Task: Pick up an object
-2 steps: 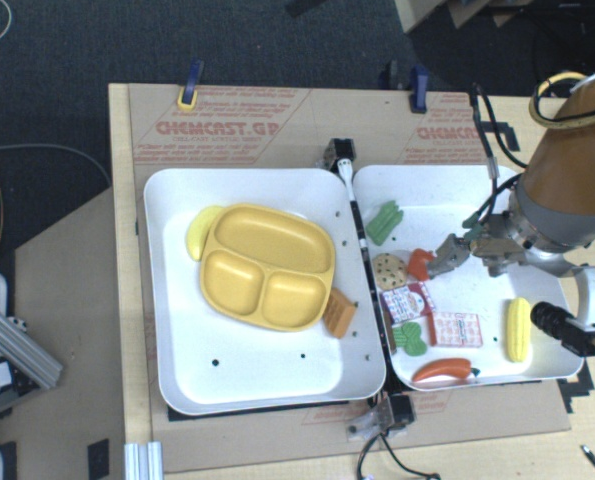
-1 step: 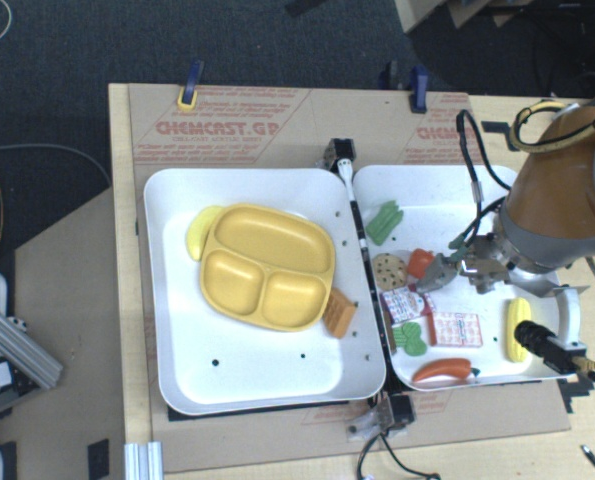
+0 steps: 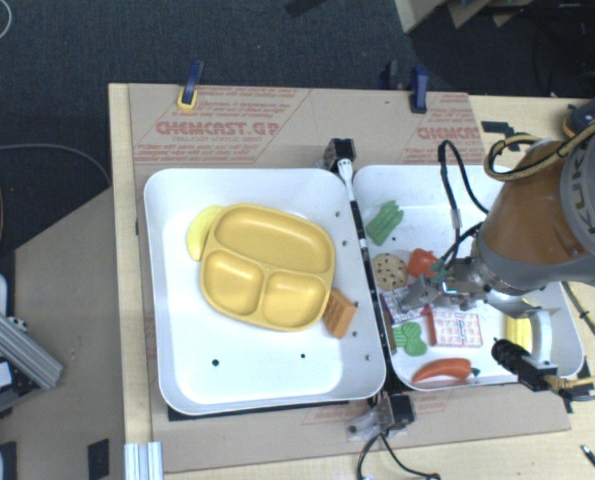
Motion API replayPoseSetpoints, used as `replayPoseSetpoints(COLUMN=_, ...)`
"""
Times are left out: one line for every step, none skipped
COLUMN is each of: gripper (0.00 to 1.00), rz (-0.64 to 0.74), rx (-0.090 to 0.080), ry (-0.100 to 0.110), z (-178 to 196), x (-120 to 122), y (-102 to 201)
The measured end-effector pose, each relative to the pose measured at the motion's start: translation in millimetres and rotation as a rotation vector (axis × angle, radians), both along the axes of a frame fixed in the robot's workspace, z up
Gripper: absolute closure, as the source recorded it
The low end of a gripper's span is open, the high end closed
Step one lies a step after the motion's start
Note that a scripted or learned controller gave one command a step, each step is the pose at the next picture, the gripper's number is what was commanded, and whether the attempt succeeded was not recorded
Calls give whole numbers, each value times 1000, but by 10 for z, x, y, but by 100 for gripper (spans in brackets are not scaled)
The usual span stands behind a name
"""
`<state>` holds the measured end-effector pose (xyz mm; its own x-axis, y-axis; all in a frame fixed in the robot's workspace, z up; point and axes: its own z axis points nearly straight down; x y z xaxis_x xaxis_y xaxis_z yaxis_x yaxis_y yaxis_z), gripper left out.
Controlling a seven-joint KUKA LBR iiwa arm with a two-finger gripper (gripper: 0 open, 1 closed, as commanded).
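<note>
We saw the small toys bunched in the right bin (image 3: 567,353), and the gripper (image 3: 422,290) was low among them. Under and just beside it lay a round brown cookie (image 3: 388,267), a red piece (image 3: 422,262), and a flat red-and-white card (image 3: 455,326). A small green toy (image 3: 411,339) sat near the bin's left wall, touching or almost touching the card. A long green toy (image 3: 384,222) lay higher up, apart from the rest. A red sausage shape (image 3: 442,370) lay along the bottom edge, and something yellow (image 3: 518,330) peeked out under the arm. We could not tell how wide the gripper stood or if it had anything, because the parts were too small and mixed in with the toys.

The big grey arm (image 3: 537,218) with its orange band covered the right side of that bin. Black cables (image 3: 452,183) looped over the top part.

The left bin (image 3: 177,298) held a yellow tray with three parts (image 3: 267,265). A yellow piece (image 3: 199,230) stuck out from under its left side, and a small brown block (image 3: 339,315) touched its lower right corner. The bottom of the left bin was bare white, with lots of room. The two bins met at a dark strip (image 3: 362,258) in the middle, and the toys sat close to it.
</note>
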<state>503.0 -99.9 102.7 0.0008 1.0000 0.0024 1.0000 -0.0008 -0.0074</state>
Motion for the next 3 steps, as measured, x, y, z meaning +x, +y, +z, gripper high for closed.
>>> replayPoseSetpoints(gripper=0, rz=2, rx=3, ry=-9, z=-149, x=23, y=19)
replayPoseSetpoints(gripper=100, rz=-1, rx=-5, ry=-21, z=-18, x=45, y=-11)
replayPoseSetpoints(gripper=100, rz=2, rx=-4, ry=-14, z=613, x=100, y=0)
